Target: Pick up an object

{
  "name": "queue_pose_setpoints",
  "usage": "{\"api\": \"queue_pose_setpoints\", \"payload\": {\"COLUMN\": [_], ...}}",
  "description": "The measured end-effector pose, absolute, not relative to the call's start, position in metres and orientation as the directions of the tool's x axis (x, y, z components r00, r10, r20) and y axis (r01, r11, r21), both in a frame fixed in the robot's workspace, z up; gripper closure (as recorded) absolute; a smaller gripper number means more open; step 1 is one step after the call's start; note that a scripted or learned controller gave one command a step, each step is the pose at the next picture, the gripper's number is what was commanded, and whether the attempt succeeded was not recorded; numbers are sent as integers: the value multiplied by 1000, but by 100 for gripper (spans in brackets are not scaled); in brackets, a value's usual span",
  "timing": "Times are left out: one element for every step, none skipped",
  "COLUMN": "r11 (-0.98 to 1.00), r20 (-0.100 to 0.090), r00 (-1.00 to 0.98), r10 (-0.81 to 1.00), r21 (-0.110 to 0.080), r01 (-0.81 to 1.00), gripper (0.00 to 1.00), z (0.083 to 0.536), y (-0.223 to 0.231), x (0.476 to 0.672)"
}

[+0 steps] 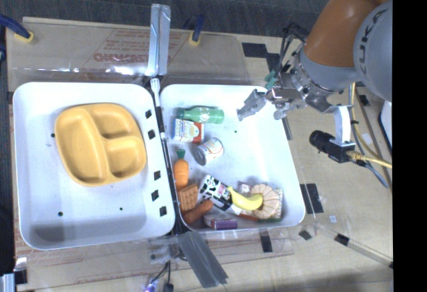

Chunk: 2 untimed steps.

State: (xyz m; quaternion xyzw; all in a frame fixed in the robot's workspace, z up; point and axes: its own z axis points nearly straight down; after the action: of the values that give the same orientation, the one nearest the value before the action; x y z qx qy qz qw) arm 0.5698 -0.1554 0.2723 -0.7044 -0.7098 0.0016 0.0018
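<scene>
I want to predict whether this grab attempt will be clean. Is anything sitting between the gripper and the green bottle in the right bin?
Nothing visible does. The gripper hangs over bare white floor of the right bin, just right of the green bottle. The small carton and the can lie below the bottle, off that line.

Bright, even overhead light washes both white bins (27, 151) nearly flat, with soft grey shadows pooling at seven o'clock. The picture is slightly grainy, and glare streaks the clear plastic sheet (120, 64) at eleven o'clock.
</scene>
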Motion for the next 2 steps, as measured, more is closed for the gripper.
{"api": "queue_pose_setpoints", "payload": {"r11": [-89,-44], "r20": [0,0], "r00": [89,44], "r10": [996,999], "r21": [-6,-4], "r01": [996,999], "gripper": [0,0], "z": [180,91], "y": [-123,-106], "x": [560,577]}}
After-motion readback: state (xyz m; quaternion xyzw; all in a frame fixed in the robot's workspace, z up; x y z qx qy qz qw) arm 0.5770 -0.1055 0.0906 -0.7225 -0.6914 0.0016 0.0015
